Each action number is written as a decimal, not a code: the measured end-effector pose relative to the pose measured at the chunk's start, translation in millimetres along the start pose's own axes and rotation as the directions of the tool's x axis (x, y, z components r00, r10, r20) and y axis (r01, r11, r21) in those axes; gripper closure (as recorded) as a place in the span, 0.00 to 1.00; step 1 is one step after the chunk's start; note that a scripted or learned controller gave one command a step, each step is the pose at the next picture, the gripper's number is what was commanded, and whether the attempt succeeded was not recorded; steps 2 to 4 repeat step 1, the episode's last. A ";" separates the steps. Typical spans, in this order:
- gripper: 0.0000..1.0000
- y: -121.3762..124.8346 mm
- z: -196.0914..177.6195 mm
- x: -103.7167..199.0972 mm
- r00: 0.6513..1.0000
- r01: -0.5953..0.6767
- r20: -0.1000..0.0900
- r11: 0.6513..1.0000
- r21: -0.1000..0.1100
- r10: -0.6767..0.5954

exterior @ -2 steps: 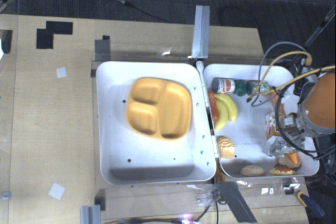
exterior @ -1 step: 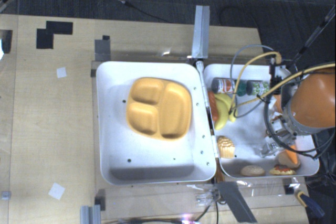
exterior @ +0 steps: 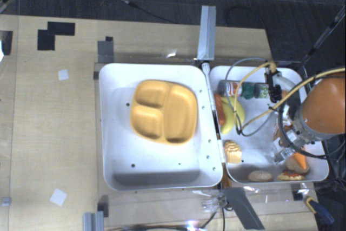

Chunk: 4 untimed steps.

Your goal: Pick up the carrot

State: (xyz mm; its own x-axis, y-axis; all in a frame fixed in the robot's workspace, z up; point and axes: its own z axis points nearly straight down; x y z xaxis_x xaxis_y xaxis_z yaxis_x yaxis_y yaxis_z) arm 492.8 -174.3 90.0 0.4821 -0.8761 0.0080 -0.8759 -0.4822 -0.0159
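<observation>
I reach into the right bin [exterior: 319, 170] from the right, my gripper [exterior: 285, 153] low near its front right corner. The carrot [exterior: 298, 161] lies just beside it, touching or nearly so; whether I grip it I cannot tell. A banana [exterior: 233, 114] lies at the bin's left side. In the left bin [exterior: 116, 138] sits a yellow tray [exterior: 164, 111] with 3 compartments.
</observation>
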 end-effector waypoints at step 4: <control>1.00 4.4 -3.2 -0.4 0.997 0.075 0.008 0.997 -0.010 -0.074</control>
